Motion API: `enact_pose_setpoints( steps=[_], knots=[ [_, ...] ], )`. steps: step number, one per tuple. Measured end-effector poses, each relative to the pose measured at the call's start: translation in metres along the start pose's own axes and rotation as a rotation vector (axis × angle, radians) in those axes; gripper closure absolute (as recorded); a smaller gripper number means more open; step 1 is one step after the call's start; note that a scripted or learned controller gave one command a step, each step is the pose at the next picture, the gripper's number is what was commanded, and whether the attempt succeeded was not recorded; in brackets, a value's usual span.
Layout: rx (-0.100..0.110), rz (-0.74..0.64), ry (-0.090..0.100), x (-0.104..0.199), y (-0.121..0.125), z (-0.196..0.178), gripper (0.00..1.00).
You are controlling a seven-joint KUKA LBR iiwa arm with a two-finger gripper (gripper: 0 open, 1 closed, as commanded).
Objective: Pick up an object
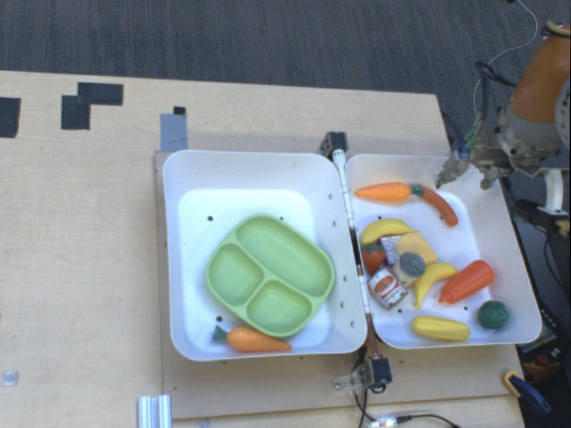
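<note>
On the counter point(89, 239), at the left, lies the left bin point(183, 266), with a green divided plate point(270, 275) in its middle and an orange toy carrot point(257, 340) just beside the plate's near edge. Across the central divider, the right bin point(510, 248) holds the pile of toy food from which something must be picked: a second carrot point(384, 193) near the far wall, a red pepper or sausage shape point(441, 206) beside it, a yellow banana point(387, 230), a cluster with a small can point(385, 287) and a grey disc (too small to name surely), an orange-red pepper point(467, 281), a yellow piece point(440, 329) and a dark green ball point(492, 314) toward the near right corner. At the far right corner of that bin hangs the gripper point(466, 164), above the rim, with its jaws spread apart and nothing between them. By my judgement the task is barely begun: nothing is lifted, every toy rests in its bin, and the descent, closing and lifting all remain.
</note>
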State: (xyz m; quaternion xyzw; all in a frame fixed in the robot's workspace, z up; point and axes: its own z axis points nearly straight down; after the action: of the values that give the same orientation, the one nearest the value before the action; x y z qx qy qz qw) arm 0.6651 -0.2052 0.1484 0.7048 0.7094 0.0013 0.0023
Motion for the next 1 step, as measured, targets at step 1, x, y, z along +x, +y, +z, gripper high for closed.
enact_pose_setpoints(
  steps=[1],
  knots=[
    [0.000,0.003,0.001,0.0270,-0.0411,0.0622,0.00]
  ],
)
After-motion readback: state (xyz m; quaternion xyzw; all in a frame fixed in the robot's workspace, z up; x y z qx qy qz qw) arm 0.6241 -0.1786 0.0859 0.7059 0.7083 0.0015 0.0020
